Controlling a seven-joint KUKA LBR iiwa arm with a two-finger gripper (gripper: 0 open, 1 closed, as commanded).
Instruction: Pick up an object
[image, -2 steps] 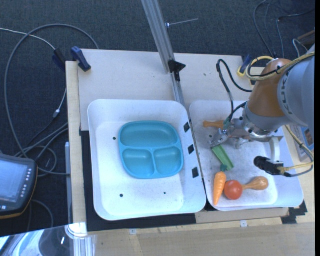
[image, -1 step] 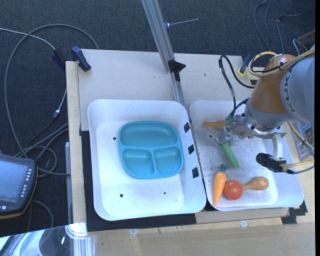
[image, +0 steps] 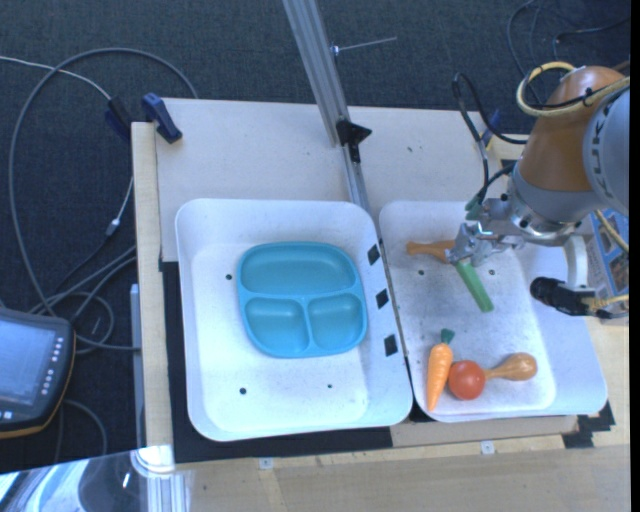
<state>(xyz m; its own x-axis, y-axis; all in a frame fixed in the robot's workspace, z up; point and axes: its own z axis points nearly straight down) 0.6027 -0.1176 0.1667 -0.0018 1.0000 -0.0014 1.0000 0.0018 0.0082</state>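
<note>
We see open floor mid-right bin (image: 560, 330), between the green stick (image: 473, 285) up top and the carrot (image: 438, 372), tomato (image: 466, 380) and pear (image: 512, 368) crowding the near edge. Left bin (image: 200, 400): blue tray (image: 300, 298) hogs the centre.

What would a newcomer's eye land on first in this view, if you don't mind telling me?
Probably the blue divided plate, alone in the left bin. Next, the grey and orange arm reaching in from the right, its gripper over the right bin by a green stick. Near that bin's front edge lie a carrot and a red tomato.
</note>
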